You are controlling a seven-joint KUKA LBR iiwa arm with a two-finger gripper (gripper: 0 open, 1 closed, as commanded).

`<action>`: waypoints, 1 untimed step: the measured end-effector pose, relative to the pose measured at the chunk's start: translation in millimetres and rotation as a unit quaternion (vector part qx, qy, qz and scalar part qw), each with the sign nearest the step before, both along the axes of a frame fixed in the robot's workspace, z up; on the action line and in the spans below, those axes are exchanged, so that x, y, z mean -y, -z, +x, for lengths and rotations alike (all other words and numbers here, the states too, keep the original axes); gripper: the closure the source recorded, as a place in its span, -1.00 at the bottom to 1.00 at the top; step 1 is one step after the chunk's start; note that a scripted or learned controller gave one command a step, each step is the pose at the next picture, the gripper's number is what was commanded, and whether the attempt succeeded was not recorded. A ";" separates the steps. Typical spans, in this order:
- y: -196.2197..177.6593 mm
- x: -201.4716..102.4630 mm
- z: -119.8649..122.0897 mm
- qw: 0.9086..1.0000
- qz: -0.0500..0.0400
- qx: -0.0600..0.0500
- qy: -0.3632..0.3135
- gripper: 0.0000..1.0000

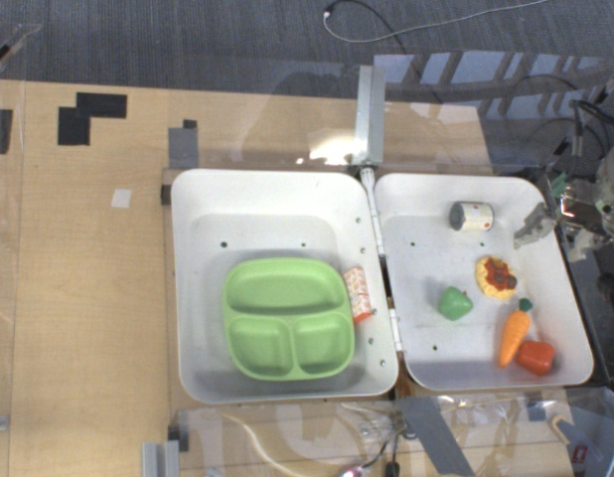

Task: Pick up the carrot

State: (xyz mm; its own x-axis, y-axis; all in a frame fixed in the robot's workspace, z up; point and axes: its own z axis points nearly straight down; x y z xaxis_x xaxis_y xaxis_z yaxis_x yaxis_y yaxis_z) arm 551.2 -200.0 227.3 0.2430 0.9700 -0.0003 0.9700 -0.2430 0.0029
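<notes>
Nearest my camera, at the bottom of the right bin (416, 366), the carrot (514, 334) lies untouched, orange body pointing down and green top up. Taking the carrot as my landmark: a red-orange block (536, 357) touches its lower right side, a yellow pizza-like toy (497, 276) sits just above its leafy end, and a green pepper (454, 303) rests to its left, apart from it. Farther above, a small white can (472, 217) lies on its side. My gripper (538, 224) hangs up and to the right of the carrot, near the bin's right wall, holding nothing; whether it is spread or closed I cannot tell. I judge the approach has not begun. I'd come down over the carrot's upper half, closing across its width, clear of the block. Well left, the other bin (198, 266) holds a green divided plate (287, 318) and a small packet (357, 292).
</notes>
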 end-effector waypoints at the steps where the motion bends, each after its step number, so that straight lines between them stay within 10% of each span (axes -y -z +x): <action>1: -11.5 -1.1 1.9 1.000 0.000 0.002 -0.003 1.00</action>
State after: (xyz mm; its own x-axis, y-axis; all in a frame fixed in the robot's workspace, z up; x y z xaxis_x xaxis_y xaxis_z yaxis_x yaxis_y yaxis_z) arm 553.1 -198.9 238.8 0.2373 0.9714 0.0000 0.9714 -0.2373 0.0077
